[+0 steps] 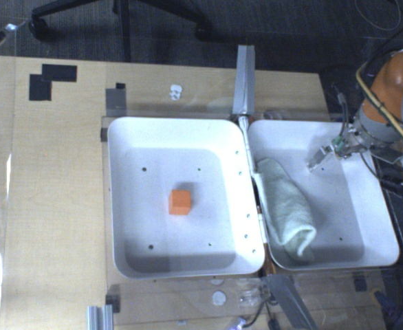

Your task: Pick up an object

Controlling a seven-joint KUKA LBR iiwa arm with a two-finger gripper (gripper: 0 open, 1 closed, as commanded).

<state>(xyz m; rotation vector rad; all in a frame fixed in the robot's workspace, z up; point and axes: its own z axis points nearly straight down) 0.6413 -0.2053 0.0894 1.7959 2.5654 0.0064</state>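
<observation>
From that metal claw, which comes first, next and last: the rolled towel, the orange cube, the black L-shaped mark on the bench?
From the gripper:
1. Rolled towel, same right bin, along its left side.
2. Orange cube, middle of the left bin.
3. Black L-shaped mark, on the bench at far upper left.

Pale wood-grain bench top, smooth, with a faint sheen at the left edge. Two white bins, left bin and right bin, smooth plastic-looking, softly glossy. Small orange block, matt, maybe foam. Rolled towel, soft pale cloth, nubbly and matt. Brushed grey metal bar behind the bins, dull shine. Gripper in metallic grey, slightly reflective. Orange arm band, glossy. Dark carpet, rough and matt.
</observation>
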